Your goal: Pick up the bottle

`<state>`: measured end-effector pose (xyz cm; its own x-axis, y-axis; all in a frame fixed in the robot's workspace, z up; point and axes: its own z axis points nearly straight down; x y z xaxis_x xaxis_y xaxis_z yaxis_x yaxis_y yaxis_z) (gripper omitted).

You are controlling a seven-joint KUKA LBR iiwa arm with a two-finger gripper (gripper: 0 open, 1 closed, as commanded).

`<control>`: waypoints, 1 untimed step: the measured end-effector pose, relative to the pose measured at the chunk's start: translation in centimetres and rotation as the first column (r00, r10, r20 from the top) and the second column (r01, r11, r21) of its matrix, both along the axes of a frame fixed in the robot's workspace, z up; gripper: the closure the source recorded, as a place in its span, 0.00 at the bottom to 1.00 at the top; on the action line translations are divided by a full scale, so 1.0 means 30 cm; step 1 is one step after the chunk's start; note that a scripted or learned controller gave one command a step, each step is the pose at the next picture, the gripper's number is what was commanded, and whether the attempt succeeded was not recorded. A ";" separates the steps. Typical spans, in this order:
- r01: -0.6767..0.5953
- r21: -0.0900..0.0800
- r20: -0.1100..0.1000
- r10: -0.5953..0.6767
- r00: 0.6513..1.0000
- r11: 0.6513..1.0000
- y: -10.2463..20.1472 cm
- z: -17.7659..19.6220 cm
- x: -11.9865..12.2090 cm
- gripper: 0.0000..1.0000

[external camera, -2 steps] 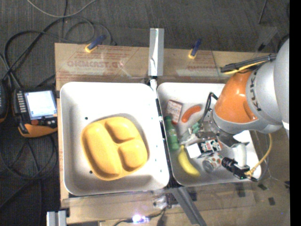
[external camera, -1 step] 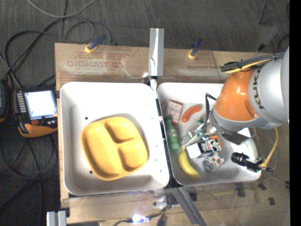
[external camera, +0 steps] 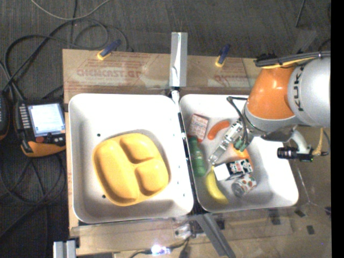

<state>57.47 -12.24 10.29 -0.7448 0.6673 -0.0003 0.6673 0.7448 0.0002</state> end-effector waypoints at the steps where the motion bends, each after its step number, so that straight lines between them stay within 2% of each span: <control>1: 0.064 -0.009 0.018 -0.064 0.998 0.998 0.066 -0.035 -0.198 0.00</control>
